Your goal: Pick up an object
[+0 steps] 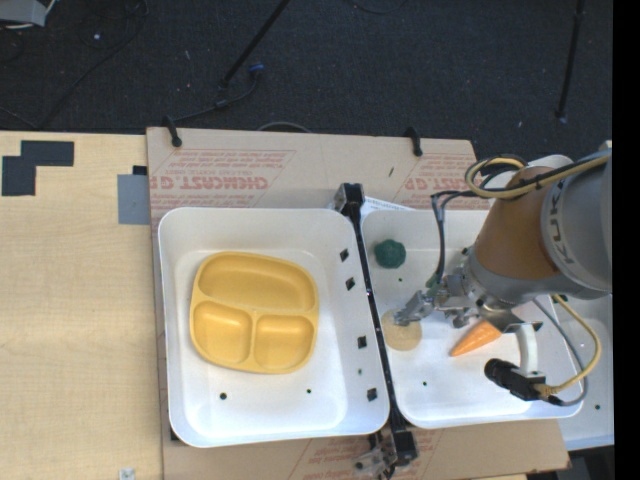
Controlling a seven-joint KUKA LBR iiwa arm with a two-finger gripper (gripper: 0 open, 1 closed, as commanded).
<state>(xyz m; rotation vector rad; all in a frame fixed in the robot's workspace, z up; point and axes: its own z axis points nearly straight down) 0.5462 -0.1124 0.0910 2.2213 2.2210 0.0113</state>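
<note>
In the right bin, low over a tan disc: gripper, fingers apparently parted and holding nothing, though hard to tell. Close by for picking, an orange cone and green ball. Left bin, reserved for a yellow tray.

Robotics lab: white bins on cardboard-covered bench, loose cables.
</note>
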